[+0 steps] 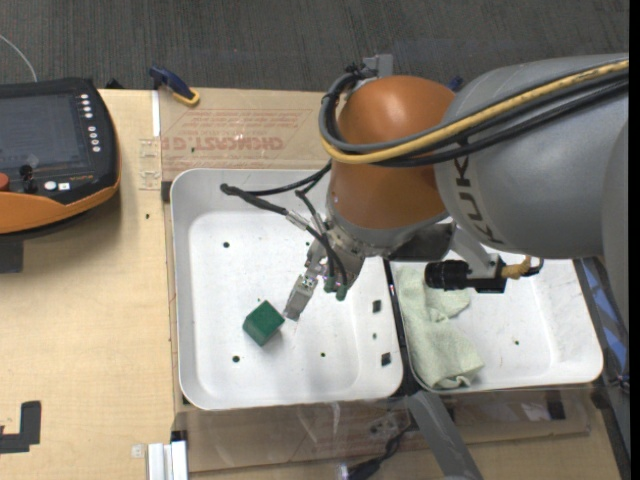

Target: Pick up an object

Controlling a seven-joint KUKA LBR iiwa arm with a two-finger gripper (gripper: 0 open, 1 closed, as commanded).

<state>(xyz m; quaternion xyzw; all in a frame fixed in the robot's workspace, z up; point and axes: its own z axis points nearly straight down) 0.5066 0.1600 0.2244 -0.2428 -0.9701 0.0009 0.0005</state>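
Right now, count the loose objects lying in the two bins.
2: a green block in the left bin, a pale cloth in the right bin. The arm may hide more.

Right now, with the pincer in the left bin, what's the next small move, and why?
Probably shift the pincer slightly left and down over the green block. The block lies loose on the floor of the left bin, just beside the pincer tip, not between its fingers, so nothing is gripped yet.

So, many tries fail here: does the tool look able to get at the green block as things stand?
Probably yes: the tool hangs just right of the green block in the left bin, with nothing lying between them.
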